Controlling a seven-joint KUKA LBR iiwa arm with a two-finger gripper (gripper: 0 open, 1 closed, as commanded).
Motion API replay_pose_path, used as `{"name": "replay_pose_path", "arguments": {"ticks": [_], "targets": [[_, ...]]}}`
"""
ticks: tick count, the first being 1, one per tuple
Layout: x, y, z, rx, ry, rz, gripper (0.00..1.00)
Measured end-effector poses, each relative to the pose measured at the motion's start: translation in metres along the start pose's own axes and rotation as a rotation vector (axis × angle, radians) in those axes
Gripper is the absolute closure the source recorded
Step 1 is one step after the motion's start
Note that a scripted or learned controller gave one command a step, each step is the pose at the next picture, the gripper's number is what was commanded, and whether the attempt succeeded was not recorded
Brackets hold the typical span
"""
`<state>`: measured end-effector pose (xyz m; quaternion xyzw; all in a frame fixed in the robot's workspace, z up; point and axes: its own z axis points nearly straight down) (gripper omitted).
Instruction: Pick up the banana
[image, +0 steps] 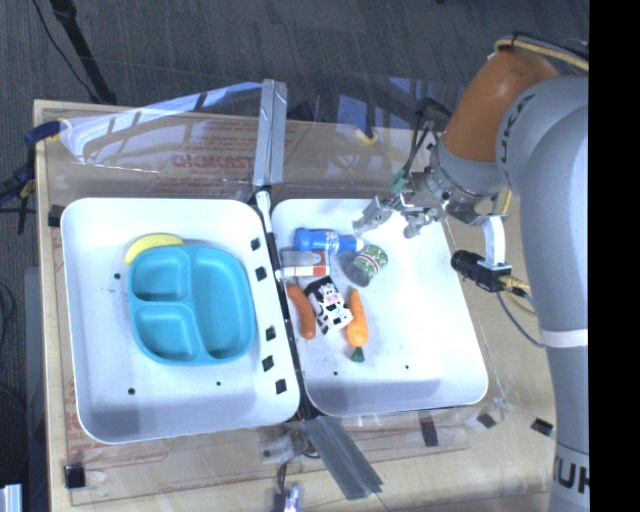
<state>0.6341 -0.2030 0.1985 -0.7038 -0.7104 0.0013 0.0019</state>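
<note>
Banana (155, 243) in left bin, half under blue tray (192, 304); gripper (393, 214) over right bin.

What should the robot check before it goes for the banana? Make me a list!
1. Banana found: ok, in the left bin.
2. Banana free to grab: not ok, the blue plate covers most of it.
3. Gripper near the banana: not ok, it hangs over the right bin.
4. Gripper carrying nothing: ok, nothing sits between its fingers.
5. Way across: cannot tell whether the arm clears the divider.
</note>
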Motion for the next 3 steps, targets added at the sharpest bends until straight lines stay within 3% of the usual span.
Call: {"name": "replay_pose_path", "arguments": {"ticks": [1, 2, 3], "targets": [[-0.004, -0.015, 0.107, -0.005, -0.003, -0.045, 0.00], [-0.003, -0.014, 0.096, -0.005, -0.003, -0.052, 1.00], [0.056, -0.019, 0.034, -0.003, -0.001, 0.017, 1.00]]}}
